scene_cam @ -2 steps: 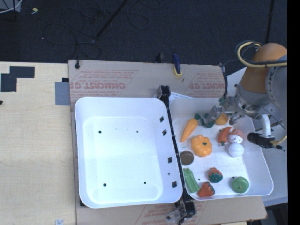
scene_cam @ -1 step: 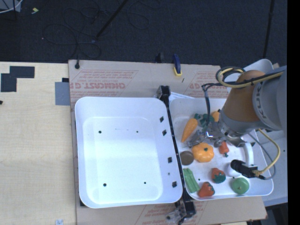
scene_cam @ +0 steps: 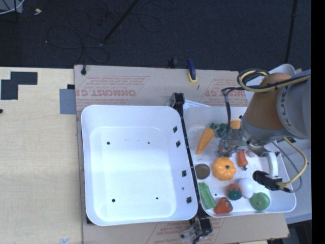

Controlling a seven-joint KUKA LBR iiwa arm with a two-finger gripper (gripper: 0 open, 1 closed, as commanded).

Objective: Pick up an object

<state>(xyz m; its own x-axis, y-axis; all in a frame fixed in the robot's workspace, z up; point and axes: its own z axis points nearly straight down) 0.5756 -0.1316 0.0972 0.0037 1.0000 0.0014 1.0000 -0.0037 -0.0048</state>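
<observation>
- Camera view from above puts the end effector (scene_cam: 228, 145) low inside the right bin (scene_cam: 289, 200), just above and slightly left of the small orange pumpkin (scene_cam: 224, 169), which serves as the landmark.
- Whether the end effector is released or clenched cannot be told; the metal parts blur together, and nothing can be made out in its grip.
- Just right of the pumpkin lies a small red-orange piece (scene_cam: 242, 159), close under the wrist; it or the pumpkin seems the likeliest target.
- Up and left of the pumpkin a carrot (scene_cam: 205, 139) lies slanted, with a dark green item (scene_cam: 220, 129) beside its top.
- Left of the pumpkin sits a brown round thing (scene_cam: 202, 171); below that, a green long vegetable (scene_cam: 206, 194) lies along the bin wall.
- Below the pumpkin are a red item with a green top (scene_cam: 233, 191), a strawberry-like piece (scene_cam: 223, 206), a white ball (scene_cam: 247, 188) and a green apple (scene_cam: 260, 201).
- Everything is crowded into this one bin, probably so the arm can reach it from its own side; the left bin (scene_cam: 89, 136) stands beside it on the counter (scene_cam: 35, 161).
</observation>
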